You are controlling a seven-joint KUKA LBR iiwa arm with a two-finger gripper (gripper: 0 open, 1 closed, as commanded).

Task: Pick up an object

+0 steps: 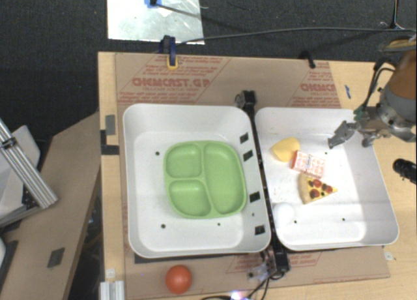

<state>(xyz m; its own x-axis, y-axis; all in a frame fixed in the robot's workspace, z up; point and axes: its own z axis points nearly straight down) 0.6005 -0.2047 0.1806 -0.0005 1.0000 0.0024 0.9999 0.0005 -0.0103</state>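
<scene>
Overhead slanted view of the desk (pixel 215 70), which carries two shallow white bins side by side. The pincer (pixel 355 134) hangs over the upper right part of the right bin (pixel 378 227), at the end of a grey arm (pixel 399 106) entering from the right edge of the view; its two fingers stand apart, one pointing down and left toward the bin floor, and nothing lies between them. Just left of the pincer and slightly below it lie three small objects, grouped closely: a yellow rounded piece (pixel 285 149) farthest left, a small red-and-white packet (pixel 309 162) touching or nearly touching it on the side nearer the pincer, and a toy pizza slice (pixel 315 190) with red spots, lower still. All three rest on the bin floor, apart from the fingers. Well to the left of the pincer, the left bin (pixel 140 129) holds a green three-compartment tray (pixel 204 179) lying flat near its centre. Far below and left of the pincer, outside both bins, a red-orange ball (pixel 178 278) sits on the desk's front edge. A blue clamp (pixel 169 49) grips the desk's far edge, above and left of the pincer.
</scene>
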